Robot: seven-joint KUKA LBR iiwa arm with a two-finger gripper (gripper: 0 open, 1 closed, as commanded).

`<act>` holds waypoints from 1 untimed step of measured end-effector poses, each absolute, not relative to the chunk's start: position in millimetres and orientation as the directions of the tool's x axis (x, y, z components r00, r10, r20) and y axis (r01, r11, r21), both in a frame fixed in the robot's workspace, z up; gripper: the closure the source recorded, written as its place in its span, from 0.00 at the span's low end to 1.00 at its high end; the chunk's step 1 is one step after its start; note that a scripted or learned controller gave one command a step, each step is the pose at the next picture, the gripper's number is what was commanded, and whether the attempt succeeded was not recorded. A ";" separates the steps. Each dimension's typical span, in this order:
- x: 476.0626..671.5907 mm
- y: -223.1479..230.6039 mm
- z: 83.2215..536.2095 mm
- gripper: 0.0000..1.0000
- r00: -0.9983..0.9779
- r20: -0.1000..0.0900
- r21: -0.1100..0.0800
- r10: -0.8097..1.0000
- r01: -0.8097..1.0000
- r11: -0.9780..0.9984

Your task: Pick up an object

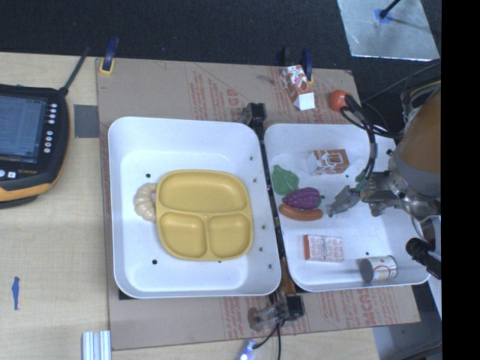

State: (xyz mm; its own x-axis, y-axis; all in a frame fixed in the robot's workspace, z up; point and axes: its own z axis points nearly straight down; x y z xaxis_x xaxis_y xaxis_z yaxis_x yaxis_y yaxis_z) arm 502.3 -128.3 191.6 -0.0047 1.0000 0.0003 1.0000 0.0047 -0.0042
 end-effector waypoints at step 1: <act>602.0 -116.6 101.0 0.00 -0.007 -0.001 -0.006 1.000 1.000 0.006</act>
State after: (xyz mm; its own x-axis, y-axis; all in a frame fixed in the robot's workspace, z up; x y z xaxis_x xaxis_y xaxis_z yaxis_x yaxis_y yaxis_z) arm 602.0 -116.6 101.0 -0.0065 1.0000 -0.0008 1.0000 0.0065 -0.0063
